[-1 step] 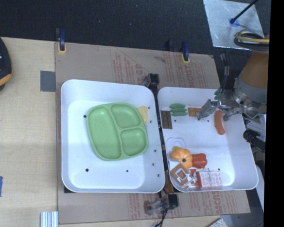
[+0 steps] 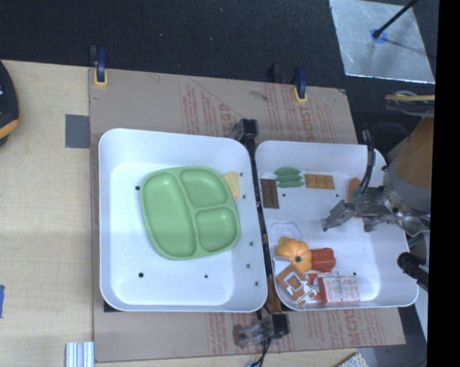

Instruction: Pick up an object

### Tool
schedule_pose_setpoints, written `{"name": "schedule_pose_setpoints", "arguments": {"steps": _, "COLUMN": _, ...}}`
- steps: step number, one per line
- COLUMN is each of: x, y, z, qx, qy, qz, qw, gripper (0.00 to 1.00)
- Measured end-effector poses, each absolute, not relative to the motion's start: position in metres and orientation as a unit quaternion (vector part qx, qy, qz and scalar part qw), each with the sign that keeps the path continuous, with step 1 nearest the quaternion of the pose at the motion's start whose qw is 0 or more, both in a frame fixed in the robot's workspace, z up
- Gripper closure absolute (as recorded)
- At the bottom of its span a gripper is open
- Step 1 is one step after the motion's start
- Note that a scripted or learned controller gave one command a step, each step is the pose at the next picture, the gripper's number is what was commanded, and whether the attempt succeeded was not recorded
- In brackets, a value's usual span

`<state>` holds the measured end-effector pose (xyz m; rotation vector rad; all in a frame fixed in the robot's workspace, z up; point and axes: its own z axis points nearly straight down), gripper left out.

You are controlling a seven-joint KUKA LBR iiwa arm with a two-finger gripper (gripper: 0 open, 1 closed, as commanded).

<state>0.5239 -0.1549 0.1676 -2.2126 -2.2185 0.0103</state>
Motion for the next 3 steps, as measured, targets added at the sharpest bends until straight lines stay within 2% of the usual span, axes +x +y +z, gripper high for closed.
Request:
{"name": "schedule_pose_setpoints", "arguments": {"steps": 1, "x": 0.492, "y": -0.131, "z": 0.088, "qx": -0.705, "qy": -0.709, "qz": 0.0024, "qw": 0.004, "gripper": 0.0}}
{"name": "schedule_pose_setpoints", "arguments": {"steps": 2, "x": 0.493, "y": -0.133, "z": 0.102, "qx": -0.705, "qy": -0.71, "qz": 0.0022, "qw": 0.002, "gripper": 1.0}}
{"name": "schedule_pose_setpoints", "arguments": {"steps": 3, "x": 0.562, "y": -0.085, "z": 0.197, "qx": -0.704, "qy": -0.71, "qz": -0.0021, "qw": -0.003, "gripper": 1.0}}
